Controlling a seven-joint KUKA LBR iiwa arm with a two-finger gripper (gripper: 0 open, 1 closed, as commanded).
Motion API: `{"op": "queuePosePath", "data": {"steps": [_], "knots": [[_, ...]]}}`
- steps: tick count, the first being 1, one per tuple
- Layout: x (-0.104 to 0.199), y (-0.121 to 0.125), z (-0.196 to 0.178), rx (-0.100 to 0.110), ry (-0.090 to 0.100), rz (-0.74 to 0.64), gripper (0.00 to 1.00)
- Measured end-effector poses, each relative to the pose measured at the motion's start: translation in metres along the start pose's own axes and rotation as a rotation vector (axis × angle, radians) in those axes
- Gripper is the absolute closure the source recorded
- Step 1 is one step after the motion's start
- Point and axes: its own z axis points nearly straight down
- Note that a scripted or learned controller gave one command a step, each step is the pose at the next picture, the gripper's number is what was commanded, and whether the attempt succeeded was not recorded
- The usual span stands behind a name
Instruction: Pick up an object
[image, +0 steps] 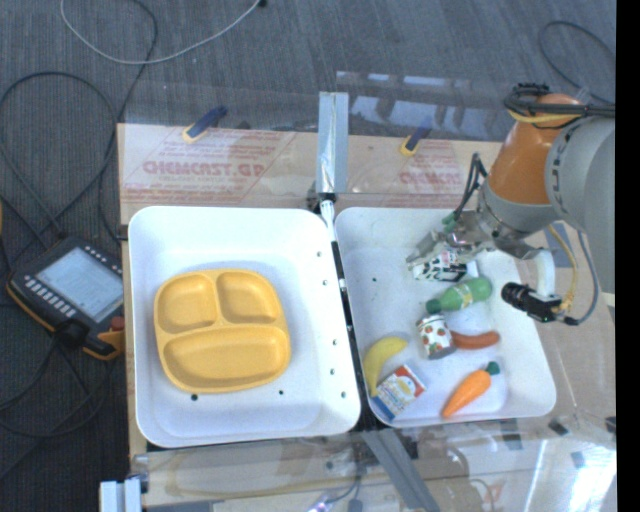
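Bins sit side by side on the tabletop on my screen: the left bin carries a yellow tray with three compartments, and the right bin carries the small objects. I see the arm reaching in from three o'clock, its orange band above the wrist, with the end effector down over the right bin's upper half, towards one o'clock from that bin's centre. It is right at a black-and-white cow, which lies just below it, but the metal parts and the toy blur together, so I cannot tell how wide it stands or whether it has hold of anything.

Just beneath the cow, at about six o'clock from it, lies a green bottle, tilted. Below that I make out a small patterned cup touching a red sausage on its three o'clock side. A banana curves along the bin's left wall, a carton sits just beside it at five o'clock, and a carrot lies near the lower right corner. A pendant rests at nine o'clock, off the tabletop.
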Motion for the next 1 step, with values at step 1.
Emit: {"op": "queuePosePath", "data": {"steps": [1], "knots": [[0.0006,0.0285,0.0124,-0.012,-0.013,-0.031,0.00]]}}
